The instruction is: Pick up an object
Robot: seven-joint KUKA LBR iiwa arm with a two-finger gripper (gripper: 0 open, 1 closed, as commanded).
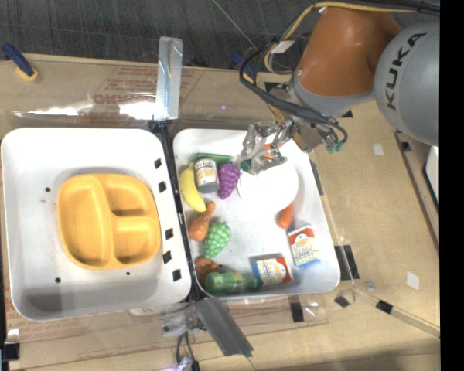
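Brown bench (371, 207) carries two white bins: the left bin (23, 176) holds a yellow divided tray (108, 221), while the right bin (247, 230) holds toy food clustered within reach, and the gripper (261, 153), jaw state indeterminate, hangs near the purple grapes (229, 179).

Two bins are sitting side by side on the counter (371, 199). A tray (108, 219) is lying in the left bin (23, 153). In the right bin (313, 273), a banana (189, 190), can (206, 173) and grapes (229, 179) are clustering at the left, cartons (303, 246) lying right, a bottle (230, 282) in front. The tool (261, 151) is hanging over the bin's back.
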